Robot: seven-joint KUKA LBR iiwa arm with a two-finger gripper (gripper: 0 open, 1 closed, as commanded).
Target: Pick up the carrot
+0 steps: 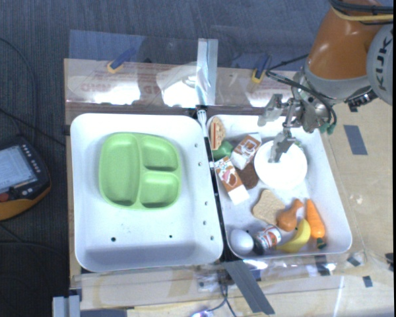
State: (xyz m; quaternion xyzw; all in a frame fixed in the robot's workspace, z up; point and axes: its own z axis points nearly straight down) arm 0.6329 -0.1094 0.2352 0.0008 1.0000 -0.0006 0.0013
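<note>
The carrot (315, 219) is orange with a green tip and lies along the right wall of the right bin (335, 183), near its front corner. A banana (297, 236) and an orange toy food piece (290, 215) lie against it on the left. My gripper (279, 149) hangs at the back of the right bin over a white round plate (284, 168), well behind the carrot and apart from it. Nothing is visibly held.
The right bin also holds a bread slice (269, 205), a small can (270, 238), a white ball (242, 242), two small cartons (245, 150) (230, 177) and a hot dog (216, 135). A green divided plate (140, 170) sits in the left bin (86, 230).
</note>
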